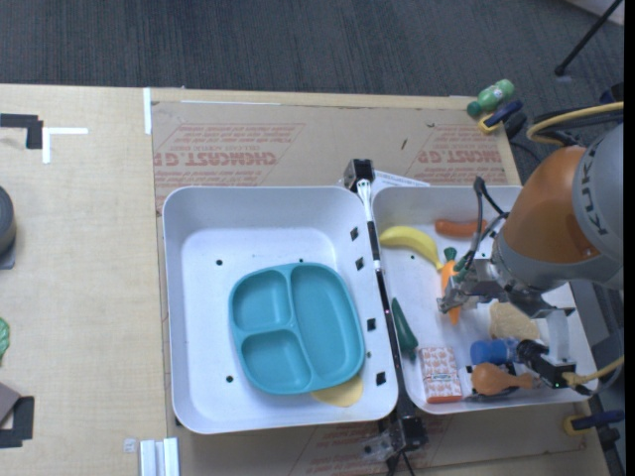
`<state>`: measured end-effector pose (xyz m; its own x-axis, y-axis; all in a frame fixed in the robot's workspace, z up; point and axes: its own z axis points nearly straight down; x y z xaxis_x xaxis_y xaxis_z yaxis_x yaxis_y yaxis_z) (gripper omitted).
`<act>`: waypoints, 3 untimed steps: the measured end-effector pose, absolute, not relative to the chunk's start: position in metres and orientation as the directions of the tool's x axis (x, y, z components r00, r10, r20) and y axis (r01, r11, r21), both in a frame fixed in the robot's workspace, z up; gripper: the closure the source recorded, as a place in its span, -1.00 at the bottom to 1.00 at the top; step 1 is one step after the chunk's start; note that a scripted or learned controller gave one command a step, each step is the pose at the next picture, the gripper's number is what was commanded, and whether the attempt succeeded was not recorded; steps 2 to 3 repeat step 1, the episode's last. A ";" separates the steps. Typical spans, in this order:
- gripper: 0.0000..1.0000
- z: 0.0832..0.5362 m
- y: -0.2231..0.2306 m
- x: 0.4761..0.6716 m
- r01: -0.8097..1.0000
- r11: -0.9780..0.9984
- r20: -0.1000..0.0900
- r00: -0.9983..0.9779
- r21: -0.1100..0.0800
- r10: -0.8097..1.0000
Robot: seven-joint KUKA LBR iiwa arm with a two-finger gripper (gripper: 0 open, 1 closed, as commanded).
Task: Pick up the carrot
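Note:
The carrot [448, 269] is orange with a small green top and lies in the right bin [402, 194], just right of the banana [411, 241]. My gripper [459, 296] is low in that bin, directly over the carrot. The carrot's orange body shows above and below the fingertips, so it sits between the fingers, which are shut on it. The grey and orange arm [556, 216] comes in from the right and hides the bin's right side.
Around the carrot lie a red sausage [457, 228], a green vegetable [402, 325], a snack box [439, 373], a bread slice [513, 320], and blue [491, 351] and orange [489, 375] items. The left bin [198, 256] holds a teal divided plate [296, 327].

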<state>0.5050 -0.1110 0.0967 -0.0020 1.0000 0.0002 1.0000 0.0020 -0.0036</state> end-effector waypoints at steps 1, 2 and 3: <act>1.00 0.189 -0.063 0.527 0.940 -0.340 -0.003 0.340 -0.003 0.940; 1.00 0.189 -0.063 0.527 0.940 -0.340 -0.003 0.340 -0.003 0.940; 1.00 0.189 -0.063 0.527 0.940 -0.340 -0.003 0.340 -0.003 0.940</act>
